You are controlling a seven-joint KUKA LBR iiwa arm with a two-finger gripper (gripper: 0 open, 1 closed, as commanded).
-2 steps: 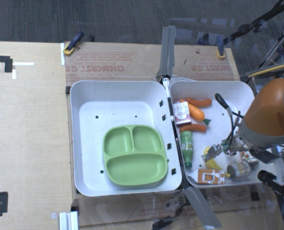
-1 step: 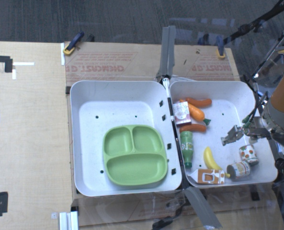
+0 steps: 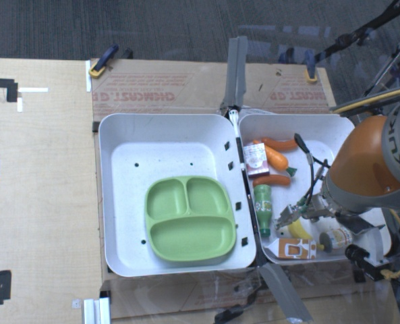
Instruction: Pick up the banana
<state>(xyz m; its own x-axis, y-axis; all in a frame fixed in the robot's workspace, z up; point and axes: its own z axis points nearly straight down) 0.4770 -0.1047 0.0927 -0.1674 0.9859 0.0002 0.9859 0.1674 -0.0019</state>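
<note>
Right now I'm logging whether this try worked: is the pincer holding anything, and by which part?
Cannot be told. The pincer sits just above the banana in the right bin, but no hold is visible.

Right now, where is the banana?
In the camera view the banana lies in the right bin, near its front edge, between the green bottle and the arm's gripper, just behind an orange carton.
</note>
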